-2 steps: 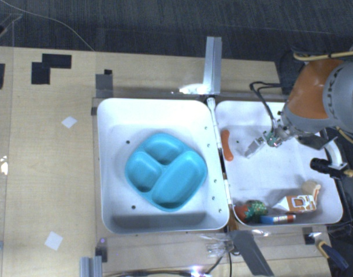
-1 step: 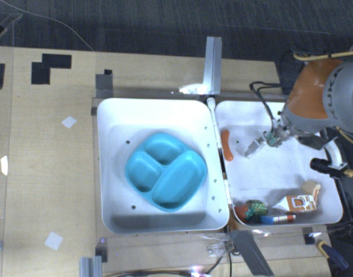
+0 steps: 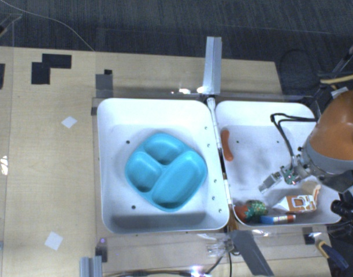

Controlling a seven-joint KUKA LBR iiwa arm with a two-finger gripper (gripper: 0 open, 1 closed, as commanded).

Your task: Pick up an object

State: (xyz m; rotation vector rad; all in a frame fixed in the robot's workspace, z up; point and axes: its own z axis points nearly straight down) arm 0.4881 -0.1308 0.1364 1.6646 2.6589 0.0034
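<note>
My gripper (image 3: 278, 180) hangs low over the right bin (image 3: 251, 154), near its middle, and nothing shows in its grasp. Just below and to its right lies a small orange and white box (image 3: 302, 202). Along the bin's front wall sit an orange and green toy (image 3: 250, 210) and a pen-like stick with blue and red parts (image 3: 276, 218). A thin orange piece (image 3: 226, 144) lies against the bin's left wall, well to the left of the gripper. The arm's orange band (image 3: 340, 133) covers the bin's right side.
The left bin (image 3: 115, 126) holds a blue divided plate (image 3: 166, 171). A black cable (image 3: 283, 133) loops over the right bin's back area. A metal post (image 3: 212, 65) stands behind the divider between the bins.
</note>
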